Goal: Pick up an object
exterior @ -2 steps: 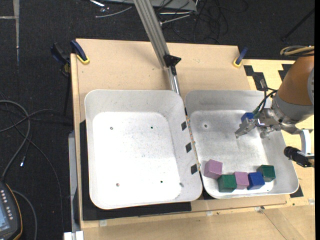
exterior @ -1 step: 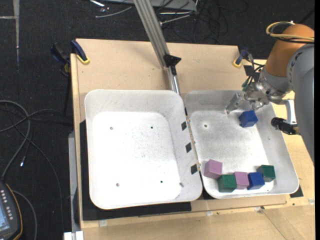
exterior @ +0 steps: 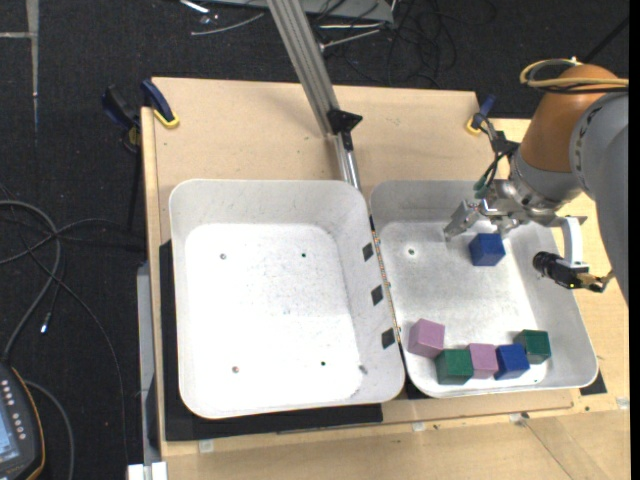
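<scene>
One blue cube sits just under the gripper near the far edge of the right bin, apparently between spread fingers but not visibly clamped, so lifting seems still ahead.

Matt speckled white plastic bins on a pale wooden bench

A light wooden bench top sits on a dark floor. Black cables loop over the floor at nine o'clock, and a slanted metal strut with more cables lies toward twelve o'clock.
</scene>
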Motion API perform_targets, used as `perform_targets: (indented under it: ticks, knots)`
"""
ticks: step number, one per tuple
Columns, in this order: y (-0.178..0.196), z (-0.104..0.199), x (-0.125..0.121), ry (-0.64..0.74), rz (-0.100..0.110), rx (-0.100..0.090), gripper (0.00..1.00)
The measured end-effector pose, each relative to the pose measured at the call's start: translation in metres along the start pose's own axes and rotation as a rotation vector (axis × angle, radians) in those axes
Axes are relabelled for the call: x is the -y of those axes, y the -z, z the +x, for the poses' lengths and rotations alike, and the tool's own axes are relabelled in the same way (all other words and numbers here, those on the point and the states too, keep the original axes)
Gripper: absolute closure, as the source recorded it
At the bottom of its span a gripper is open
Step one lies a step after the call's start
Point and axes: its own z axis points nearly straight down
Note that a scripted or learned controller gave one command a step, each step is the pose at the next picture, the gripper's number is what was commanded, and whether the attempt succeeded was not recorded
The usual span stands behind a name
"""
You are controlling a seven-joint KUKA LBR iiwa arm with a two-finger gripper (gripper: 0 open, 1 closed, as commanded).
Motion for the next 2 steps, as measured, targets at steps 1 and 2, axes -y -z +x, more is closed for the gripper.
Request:
perform_targets:
  ticks: [1, 2]
  knots:
    - [-0.001, 0.023, 0.037, -0.002, 0.003, -0.001, 0.0]
    - [0.009, 0.022, 0.035, -0.003, -0.002, 0.0, 1.0]
